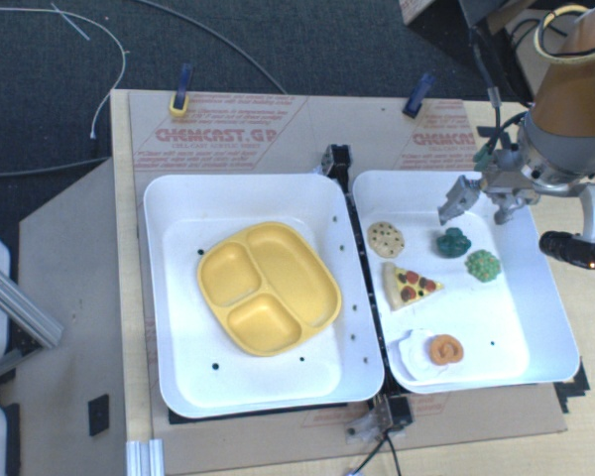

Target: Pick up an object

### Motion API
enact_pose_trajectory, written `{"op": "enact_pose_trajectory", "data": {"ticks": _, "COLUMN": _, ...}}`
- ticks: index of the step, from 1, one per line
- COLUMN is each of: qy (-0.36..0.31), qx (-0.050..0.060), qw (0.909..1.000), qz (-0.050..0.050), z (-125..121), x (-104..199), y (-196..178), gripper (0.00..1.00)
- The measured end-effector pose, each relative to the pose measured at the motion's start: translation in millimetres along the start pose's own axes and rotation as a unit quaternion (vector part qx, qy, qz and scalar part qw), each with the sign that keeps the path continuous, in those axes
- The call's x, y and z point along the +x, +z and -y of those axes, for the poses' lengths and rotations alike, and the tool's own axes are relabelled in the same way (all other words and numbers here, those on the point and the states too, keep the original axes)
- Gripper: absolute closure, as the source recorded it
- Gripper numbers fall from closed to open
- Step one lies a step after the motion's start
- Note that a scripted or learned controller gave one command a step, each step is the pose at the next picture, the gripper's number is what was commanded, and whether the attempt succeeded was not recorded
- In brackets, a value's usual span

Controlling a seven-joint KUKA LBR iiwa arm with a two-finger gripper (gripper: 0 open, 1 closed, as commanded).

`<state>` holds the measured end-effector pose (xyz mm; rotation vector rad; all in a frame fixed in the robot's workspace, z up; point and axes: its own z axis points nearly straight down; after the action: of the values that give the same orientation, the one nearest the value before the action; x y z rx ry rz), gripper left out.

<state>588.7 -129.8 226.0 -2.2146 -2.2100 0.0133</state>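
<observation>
Your pincer [481, 204] hangs spread wide, gripping nothing; the dark green broccoli [453, 242] lies just below it, nearer than the cookie [385, 238].

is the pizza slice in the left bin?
No. The pizza slice lies in the right bin, while the left bin holds the yellow tray.

Yellow divided tray [268, 286] in left bin [178, 365]; right bin [535, 355] holds cookie [385, 238], pizza slice [410, 286], gripper [481, 204] above.
</observation>
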Motion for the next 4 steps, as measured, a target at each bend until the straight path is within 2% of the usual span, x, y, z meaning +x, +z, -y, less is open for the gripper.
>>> {"op": "enact_pose_trajectory", "data": {"ticks": 1, "qy": -0.001, "qx": -0.007, "qw": 1.0, "qz": 0.001, "z": -3, "x": 0, "y": -8, "gripper": 0.0}}
{"op": "enact_pose_trajectory", "data": {"ticks": 2, "qy": -0.001, "qx": -0.004, "qw": 1.0, "qz": 0.0, "z": -5, "x": 8, "y": 53, "gripper": 0.0}}
{"op": "enact_pose_trajectory", "data": {"ticks": 4, "qy": -0.001, "qx": -0.005, "qw": 1.0, "qz": 0.0, "z": -2, "x": 5, "y": 144, "gripper": 0.0}}
